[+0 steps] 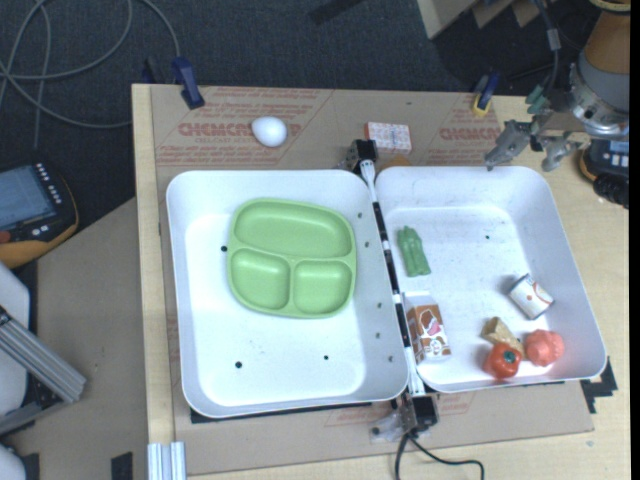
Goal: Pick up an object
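Cardboard-topped bench w/ two white bins; right bin (560,223) holds the pickable stuff. Gripper (523,141) hovers over that bin's far rim, fingers spread, nothing between them. Green block (412,251) lies in the bin near its left wall, below-left of the gripper, long axis running far-to-near. Probably the easiest target: apart from the other items.

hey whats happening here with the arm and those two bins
The gripper sits above the far rim of the right bin, holding nothing. That bin holds a green piece, a small carton, a white cup and tomato-like toys. The left bin carries a green divided plate.
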You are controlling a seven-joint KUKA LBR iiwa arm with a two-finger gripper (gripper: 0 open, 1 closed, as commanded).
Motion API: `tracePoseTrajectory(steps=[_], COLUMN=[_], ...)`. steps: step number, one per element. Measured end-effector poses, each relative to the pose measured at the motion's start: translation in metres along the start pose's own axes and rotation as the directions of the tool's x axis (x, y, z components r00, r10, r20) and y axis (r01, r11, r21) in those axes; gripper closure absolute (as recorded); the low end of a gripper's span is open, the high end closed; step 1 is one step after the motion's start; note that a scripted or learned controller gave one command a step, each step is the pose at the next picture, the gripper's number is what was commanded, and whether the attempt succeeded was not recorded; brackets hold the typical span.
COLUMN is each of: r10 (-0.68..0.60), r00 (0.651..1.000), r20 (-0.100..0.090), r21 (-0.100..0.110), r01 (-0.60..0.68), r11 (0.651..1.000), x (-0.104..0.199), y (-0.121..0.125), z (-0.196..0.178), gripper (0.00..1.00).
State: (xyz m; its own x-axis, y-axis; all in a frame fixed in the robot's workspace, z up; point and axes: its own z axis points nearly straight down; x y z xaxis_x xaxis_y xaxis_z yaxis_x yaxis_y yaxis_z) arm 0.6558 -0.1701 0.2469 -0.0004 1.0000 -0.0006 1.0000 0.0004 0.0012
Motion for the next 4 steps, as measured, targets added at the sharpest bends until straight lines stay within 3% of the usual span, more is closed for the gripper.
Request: tracePoseTrajectory(steps=[1,2,3,4], r10=[0.001,0.002,0.001,-0.001], r00=[1.000,1.000,1.000,1.000], r20=[-0.001,-0.001,0.000,0.000], r21=[0.003,0.004,0.002,-0.003], r01=[-0.001,-0.002,-0.001,0.001], r11=[1.000,1.000,1.000,1.000], x=[0.009,-0.017,-0.027,0.004], y=[-0.058,-0.092,-0.146,-0.106], z=[0.059,0.150,0.162,0.054], gripper=[0.00,0.00,0.00,0.00])
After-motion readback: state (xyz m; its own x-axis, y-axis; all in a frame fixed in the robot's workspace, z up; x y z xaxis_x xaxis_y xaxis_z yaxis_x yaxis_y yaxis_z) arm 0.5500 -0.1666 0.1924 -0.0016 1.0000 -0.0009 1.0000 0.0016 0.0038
